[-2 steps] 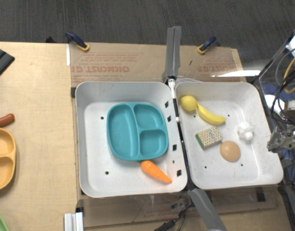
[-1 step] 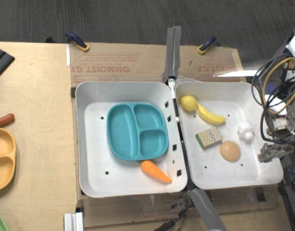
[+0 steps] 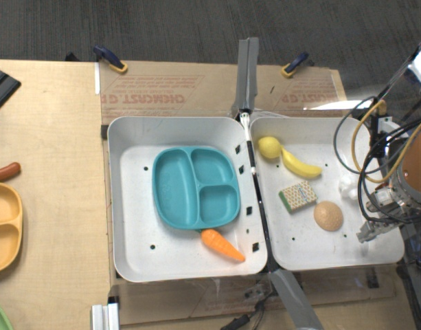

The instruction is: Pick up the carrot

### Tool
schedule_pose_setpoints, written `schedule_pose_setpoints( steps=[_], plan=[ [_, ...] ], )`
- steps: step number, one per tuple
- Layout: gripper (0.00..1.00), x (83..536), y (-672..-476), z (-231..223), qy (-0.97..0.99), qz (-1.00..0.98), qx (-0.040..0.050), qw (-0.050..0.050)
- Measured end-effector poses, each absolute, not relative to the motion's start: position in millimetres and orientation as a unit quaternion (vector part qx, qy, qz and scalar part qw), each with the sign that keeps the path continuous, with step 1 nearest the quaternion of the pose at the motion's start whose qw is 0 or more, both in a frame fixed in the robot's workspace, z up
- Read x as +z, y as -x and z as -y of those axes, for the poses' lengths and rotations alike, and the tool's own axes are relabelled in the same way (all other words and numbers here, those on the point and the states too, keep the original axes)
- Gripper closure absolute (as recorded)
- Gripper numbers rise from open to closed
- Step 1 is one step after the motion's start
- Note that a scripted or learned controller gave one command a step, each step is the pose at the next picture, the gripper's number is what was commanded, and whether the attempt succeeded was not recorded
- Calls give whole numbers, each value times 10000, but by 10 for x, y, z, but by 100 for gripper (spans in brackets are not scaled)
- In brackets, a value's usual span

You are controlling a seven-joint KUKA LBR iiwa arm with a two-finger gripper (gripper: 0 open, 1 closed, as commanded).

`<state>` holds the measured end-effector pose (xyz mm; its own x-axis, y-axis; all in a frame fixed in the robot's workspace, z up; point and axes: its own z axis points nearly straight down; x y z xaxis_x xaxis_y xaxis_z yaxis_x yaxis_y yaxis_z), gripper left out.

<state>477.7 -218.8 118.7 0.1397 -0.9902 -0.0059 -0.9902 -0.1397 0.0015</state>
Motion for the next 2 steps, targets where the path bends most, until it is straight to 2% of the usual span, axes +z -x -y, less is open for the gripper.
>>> schedule_pose_setpoints(
  steps=[1, 2],
  plan=[
    [100, 1065, -4779, 1664, 7510, -6603, 20, 12],
    [100, 2544, -5357, 1883, 6491, -7607, 4, 25]
  ],
)
